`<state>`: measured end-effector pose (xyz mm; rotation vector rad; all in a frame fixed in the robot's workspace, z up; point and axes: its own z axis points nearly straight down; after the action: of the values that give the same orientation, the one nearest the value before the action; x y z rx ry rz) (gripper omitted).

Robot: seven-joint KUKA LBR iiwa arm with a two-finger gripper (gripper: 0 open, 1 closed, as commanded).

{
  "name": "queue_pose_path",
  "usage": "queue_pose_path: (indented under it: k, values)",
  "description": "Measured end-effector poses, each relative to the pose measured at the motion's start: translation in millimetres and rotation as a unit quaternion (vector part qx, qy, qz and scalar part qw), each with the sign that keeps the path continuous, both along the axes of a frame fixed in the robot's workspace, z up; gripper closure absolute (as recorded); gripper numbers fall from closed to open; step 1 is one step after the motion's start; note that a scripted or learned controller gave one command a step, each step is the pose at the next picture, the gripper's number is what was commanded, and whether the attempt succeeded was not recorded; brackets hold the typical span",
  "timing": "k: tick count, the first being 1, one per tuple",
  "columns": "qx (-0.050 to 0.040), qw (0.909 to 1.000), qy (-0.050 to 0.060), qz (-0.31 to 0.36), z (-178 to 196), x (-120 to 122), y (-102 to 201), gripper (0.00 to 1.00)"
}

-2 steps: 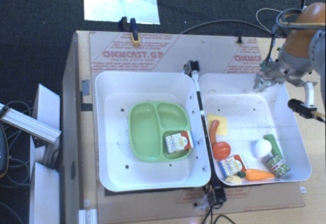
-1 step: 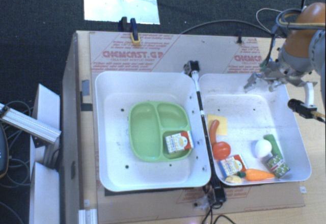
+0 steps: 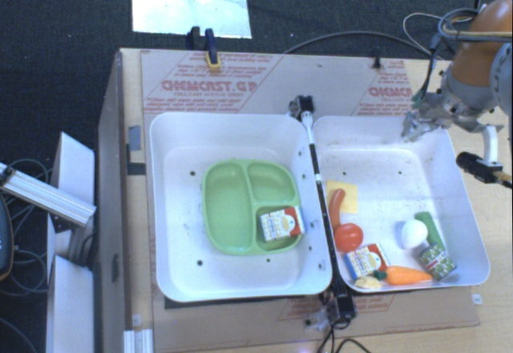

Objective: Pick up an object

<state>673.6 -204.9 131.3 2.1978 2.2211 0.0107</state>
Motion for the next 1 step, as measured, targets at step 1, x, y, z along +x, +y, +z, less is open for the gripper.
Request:
queue_pose_path:
  k: [1]
  values:
    - [-0.0001, 1.0000, 0.000, 0.000, -0.1, -0.1, 0.0, 0.00]
